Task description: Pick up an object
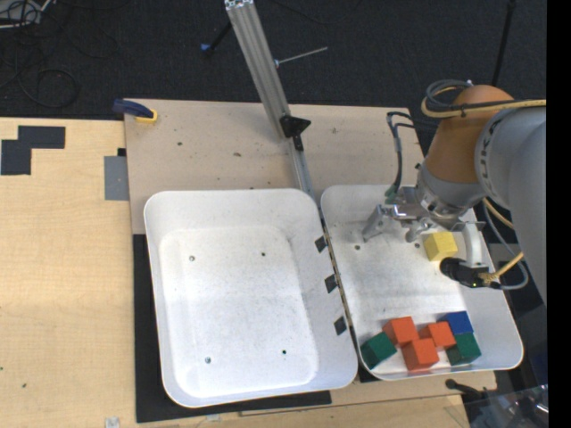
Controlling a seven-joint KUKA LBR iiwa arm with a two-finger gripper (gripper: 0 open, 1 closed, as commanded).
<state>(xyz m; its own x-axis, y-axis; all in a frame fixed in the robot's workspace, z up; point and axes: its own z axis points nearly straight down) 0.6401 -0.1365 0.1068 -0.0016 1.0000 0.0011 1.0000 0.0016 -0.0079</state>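
In the right bin (393, 275), my gripper (412, 223) hangs over the far half, below the arm's orange band. A yellow block (440, 243) lies right against the gripper's near-right side; the view does not settle whether it is held. Near the bin's front edge sits a cluster of blocks: a green one (379, 349), three orange ones (402, 330) (421, 354) (441, 333), a blue one (459, 322) and another green one (464, 351).
The left bin (236, 292) stands beside the right one, with black clips (328, 282) along the shared rim. A slanted aluminium bar (263, 65) rises behind the bins. The grey arm (517, 176) fills the right side.
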